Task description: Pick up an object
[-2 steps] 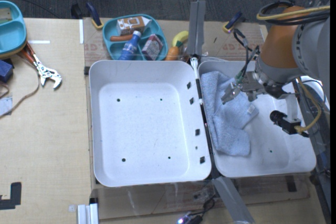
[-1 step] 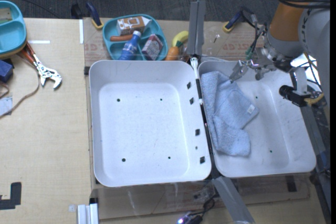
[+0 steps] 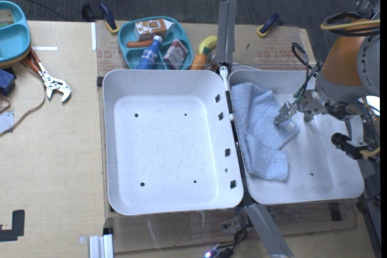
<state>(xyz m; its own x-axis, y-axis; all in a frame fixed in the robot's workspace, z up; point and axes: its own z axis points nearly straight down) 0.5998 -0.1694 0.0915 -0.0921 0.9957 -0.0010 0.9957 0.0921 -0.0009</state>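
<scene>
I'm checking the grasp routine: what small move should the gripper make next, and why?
Probably a short descent with the gripper onto the grey cloth. It sits at the cloth's right edge in the right bin, and nothing is visibly between its fingers.

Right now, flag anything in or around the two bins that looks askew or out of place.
The pale blue cloth lies crumpled and bunched against the left wall of the right bin, not spread flat. The pincer sits at the cloth's right edge. Nothing looks spilled or damaged.
</scene>
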